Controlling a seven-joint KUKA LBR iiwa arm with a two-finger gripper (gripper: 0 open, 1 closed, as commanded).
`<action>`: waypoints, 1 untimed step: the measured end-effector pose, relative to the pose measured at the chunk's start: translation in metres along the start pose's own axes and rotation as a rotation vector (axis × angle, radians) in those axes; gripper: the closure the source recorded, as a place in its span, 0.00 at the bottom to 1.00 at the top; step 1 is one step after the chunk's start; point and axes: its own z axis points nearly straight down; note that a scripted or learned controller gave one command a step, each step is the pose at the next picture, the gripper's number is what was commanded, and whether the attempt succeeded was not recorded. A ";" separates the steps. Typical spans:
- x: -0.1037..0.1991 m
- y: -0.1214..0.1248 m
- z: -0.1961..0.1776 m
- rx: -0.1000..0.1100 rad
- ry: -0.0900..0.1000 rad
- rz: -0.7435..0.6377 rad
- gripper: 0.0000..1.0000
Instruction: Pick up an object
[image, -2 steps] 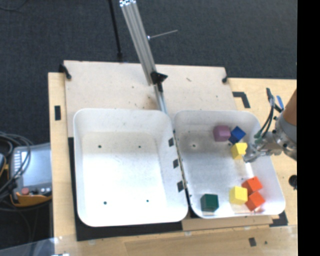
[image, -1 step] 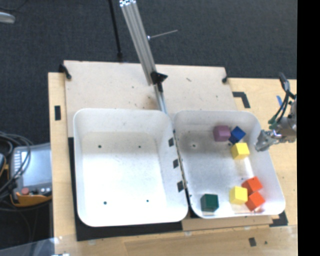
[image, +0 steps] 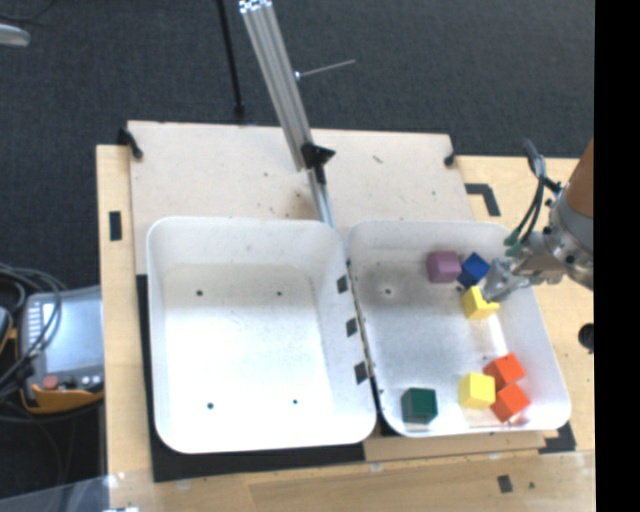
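The right bin (image: 400, 330) holds several small blocks. At its far side a purple block (image: 443, 266) sits beside a blue block (image: 474, 268), and a yellow block (image: 480, 304) lies just in front of them. My gripper (image: 499, 282) reaches in from the right, low over the bin, its tip right next to the blue and yellow blocks. Nothing shows as lifted. Near the front right corner lie two orange blocks (image: 508, 369) (image: 512, 401) and a second yellow block (image: 477, 390). A dark green block (image: 419, 405) rests at the front edge.
A pale object (image: 493, 336) lies between the yellow block and the orange ones. The left bin (image: 240, 330) stands alongside, sharing a middle rim. A slanted metal post (image: 285, 95) rises behind the bins. Cables hang by the wrist (image: 535, 205).
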 end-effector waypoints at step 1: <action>0.054 0.000 -0.005 0.001 0.001 -0.001 1.00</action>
